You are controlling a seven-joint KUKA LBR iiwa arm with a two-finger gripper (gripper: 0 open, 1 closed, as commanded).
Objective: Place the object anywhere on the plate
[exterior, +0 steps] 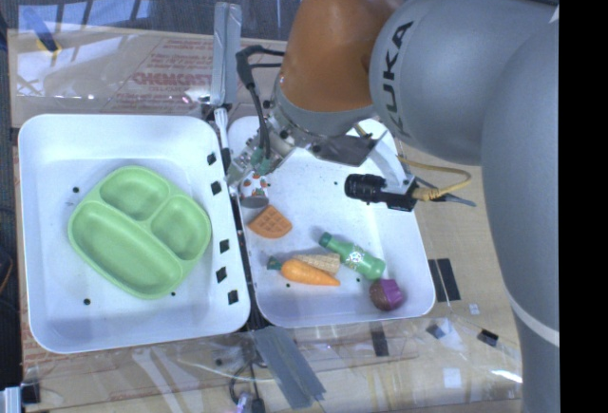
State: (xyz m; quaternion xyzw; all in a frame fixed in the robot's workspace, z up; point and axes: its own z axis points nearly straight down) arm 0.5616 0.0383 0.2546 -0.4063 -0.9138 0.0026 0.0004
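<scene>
The arm bends low over the right bin [418,292], its gripper [255,176] down at that bin's left wall; open or closed, I cannot tell. Four toys lie there: waffle [270,223], carrot [306,272], bottle [352,255], purple piece [386,293]. One green plate [139,229] sits in the left bin [47,307].

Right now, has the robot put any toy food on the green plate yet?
Not yet. The green plate in the left bin has no food on it. The gripper is low in the right bin, just above the orange waffle. The carrot, green bottle and purple piece lie there too. Picking and placing remain.
</scene>
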